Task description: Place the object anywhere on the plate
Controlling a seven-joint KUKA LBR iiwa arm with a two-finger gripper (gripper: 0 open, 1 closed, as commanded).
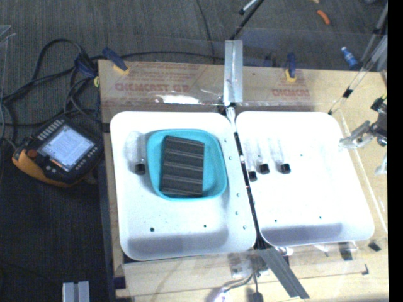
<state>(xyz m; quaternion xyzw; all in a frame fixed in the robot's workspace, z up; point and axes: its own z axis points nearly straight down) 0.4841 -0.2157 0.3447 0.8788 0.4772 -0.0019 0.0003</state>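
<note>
Gripper [378, 131] at far right edge of frame, mostly cut off; cannot tell whether it grips anything. Right bin [327, 212] beneath and left of it carries three small clear vials with dark caps [267, 159] near its upper left. Dark ribbed block [182, 165] lies flat on teal plate [217, 175] in left bin [170, 238], well apart from gripper, across divider. Another capped vial [135, 153] just left of plate. Risk, as judgement: block appears already placed; any further reach could nudge it off plate or knock vials over.

Faint reddish printing runs along the brown cardboard sheet [157, 85] at twelve o'clock on the table, too blurred to read.
</note>
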